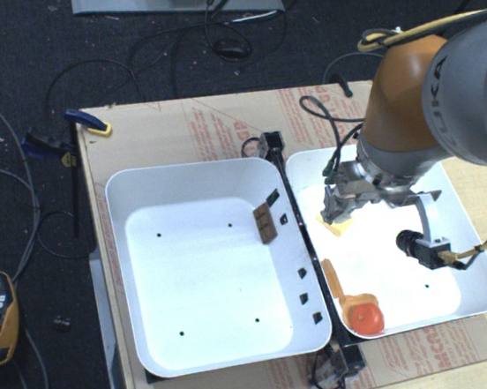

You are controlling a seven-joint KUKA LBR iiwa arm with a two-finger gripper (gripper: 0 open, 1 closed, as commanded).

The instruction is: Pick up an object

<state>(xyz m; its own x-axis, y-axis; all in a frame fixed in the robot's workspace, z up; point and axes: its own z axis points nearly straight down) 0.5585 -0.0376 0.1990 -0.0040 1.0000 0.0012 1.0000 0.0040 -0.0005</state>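
Red-orange toy point(358, 307) sits at the right bin's point(471, 230) near-left corner, untouched. Brown block point(266, 223) by the left bin's point(135, 248) far-right wall. Hand point(342, 212) low over a yellow piece point(334, 226) at the right bin's far-left; grip state can't tell. Step: reaching. Next: clamp yellow piece, lift.
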